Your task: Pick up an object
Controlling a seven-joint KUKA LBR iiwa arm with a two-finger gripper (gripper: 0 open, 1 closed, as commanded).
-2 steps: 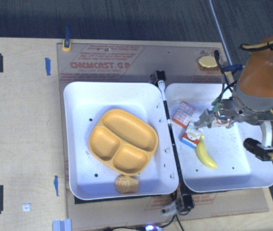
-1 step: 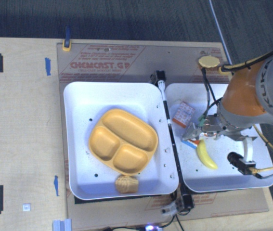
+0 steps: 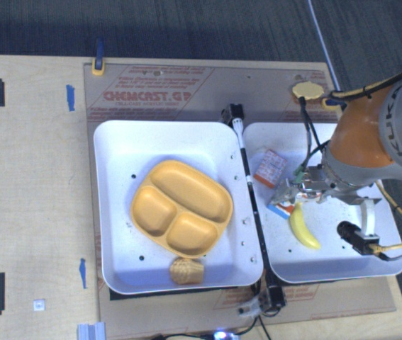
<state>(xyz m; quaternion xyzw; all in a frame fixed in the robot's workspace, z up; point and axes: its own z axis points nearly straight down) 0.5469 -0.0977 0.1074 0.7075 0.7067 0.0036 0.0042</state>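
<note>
In the right bin (image 3: pixel 328 269) lie a yellow banana (image 3: pixel 304 231), a small patterned packet (image 3: pixel 269 167) with an orange edge, and a flat red, white and blue item (image 3: pixel 281 208). My gripper (image 3: pixel 294 191) hangs low over the bin's middle. It is just above the banana's upper end and right beside the red, white and blue item. Its metal body hides what is directly beneath it. I cannot make out anything held in it. The arm's orange band (image 3: pixel 360 134) is at the right.
The left bin (image 3: pixel 108 190) holds a yellow three-compartment plate (image 3: pixel 180 207) and a tan waffle cone (image 3: pixel 186 269) near its front rim. A black divider bar (image 3: pixel 247 183) runs between the bins. Cables and a black connector (image 3: pixel 356 239) trail over the right bin's right side.
</note>
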